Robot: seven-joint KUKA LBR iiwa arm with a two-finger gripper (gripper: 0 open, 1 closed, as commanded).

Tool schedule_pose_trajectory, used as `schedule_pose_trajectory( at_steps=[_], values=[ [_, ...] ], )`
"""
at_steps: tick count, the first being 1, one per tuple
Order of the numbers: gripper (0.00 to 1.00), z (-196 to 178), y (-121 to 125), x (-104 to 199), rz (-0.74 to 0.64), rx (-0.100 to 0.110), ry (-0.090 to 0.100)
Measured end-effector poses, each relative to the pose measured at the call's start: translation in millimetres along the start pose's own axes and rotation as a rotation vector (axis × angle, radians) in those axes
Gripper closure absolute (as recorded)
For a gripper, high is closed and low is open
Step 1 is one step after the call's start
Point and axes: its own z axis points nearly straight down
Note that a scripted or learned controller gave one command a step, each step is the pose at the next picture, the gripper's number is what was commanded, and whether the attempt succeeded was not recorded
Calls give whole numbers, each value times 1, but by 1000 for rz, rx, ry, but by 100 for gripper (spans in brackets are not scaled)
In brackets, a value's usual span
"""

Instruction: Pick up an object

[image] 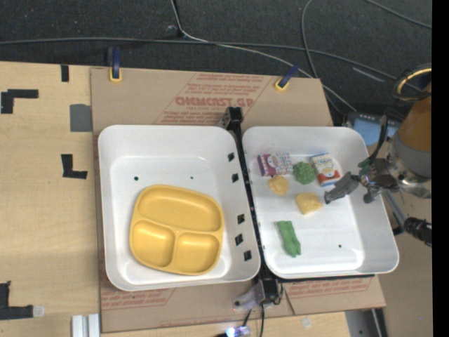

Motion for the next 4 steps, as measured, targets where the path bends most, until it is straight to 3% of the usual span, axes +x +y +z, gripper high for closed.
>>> schedule_pose_trajectory(
  at_steps=[1,4],
  values=[
    [0,-6,3,0,-4,-11,-3],
    [0,127,7,10,-4,-13,-5]
  ],
)
